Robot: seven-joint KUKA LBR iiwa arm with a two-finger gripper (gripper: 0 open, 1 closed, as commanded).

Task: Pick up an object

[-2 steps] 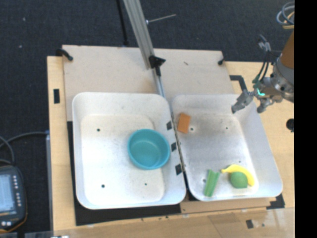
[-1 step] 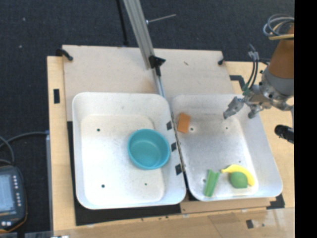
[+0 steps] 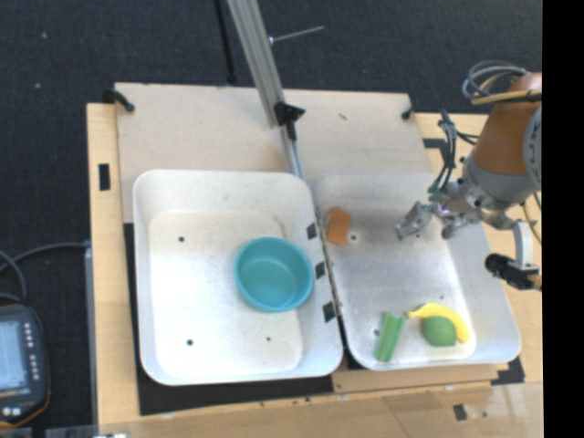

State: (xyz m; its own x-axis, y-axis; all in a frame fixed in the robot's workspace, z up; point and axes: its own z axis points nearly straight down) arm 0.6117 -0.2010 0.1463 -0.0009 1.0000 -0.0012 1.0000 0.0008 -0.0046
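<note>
My gripper (image 3: 429,224) hangs over the upper right part of the right bin (image 3: 484,272), its two fingers spread apart with nothing between them. An orange block (image 3: 338,226) lies at the bin's upper left, well to the left of the gripper. Near the bin's front edge lie a green stick (image 3: 390,337), a yellow banana (image 3: 452,320) and a green round fruit (image 3: 439,331) touching the banana. A teal bowl (image 3: 274,275) sits in the left bin (image 3: 164,272), toward its right side.
A slanted metal post (image 3: 265,62) rises from the back edge between the two bins. The arm's grey body with its orange band (image 3: 506,144) stands at the right. Cables hang beside the right bin's rim.
</note>
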